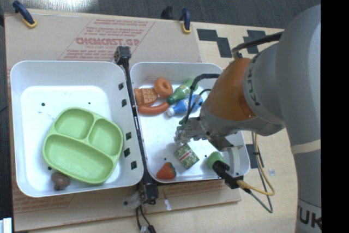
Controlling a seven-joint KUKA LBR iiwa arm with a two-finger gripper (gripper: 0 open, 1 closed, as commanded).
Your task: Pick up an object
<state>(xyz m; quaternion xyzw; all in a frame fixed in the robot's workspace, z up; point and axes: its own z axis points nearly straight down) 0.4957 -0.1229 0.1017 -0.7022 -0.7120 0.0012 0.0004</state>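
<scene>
A grey carpet surrounds the bench. The left bin holds a green plate, with bare floor above it. The right bin is crowded along its edges; the gripper hangs just above a small box. Whether its jaws are parted, I cannot tell.

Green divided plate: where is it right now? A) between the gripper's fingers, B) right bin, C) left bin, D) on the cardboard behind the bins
C: the green divided plate lies flat in the left bin, beside a small brown object.
</scene>
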